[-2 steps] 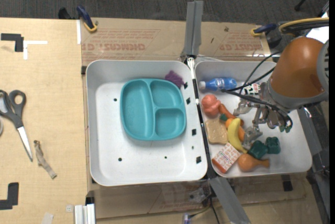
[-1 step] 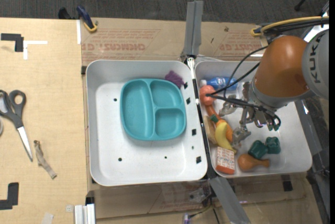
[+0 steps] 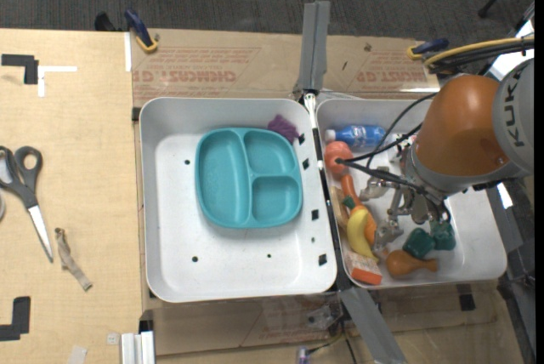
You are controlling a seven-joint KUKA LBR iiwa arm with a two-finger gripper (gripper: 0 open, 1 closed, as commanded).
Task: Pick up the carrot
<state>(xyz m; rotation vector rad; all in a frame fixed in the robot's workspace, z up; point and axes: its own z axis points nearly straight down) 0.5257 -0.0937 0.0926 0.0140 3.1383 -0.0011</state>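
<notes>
The gripper (image 3: 393,228) hung low in the right bin (image 3: 476,264), its fingers slightly apart and clamped on nothing. Just left of the gripper lay a banana (image 3: 361,231), and the carrot (image 3: 348,184) lay beyond the banana, nearer the bin's far left corner. Far left of the gripper, a teal divided plate (image 3: 249,178) sat in the left bin (image 3: 166,209).

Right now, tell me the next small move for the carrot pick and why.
Probably shift the pincer toward the near-left corner of the right bin and lower it. The carrot seems to lie there, below the banana, while the pincer hangs beside the banana, not over the carrot.
</notes>
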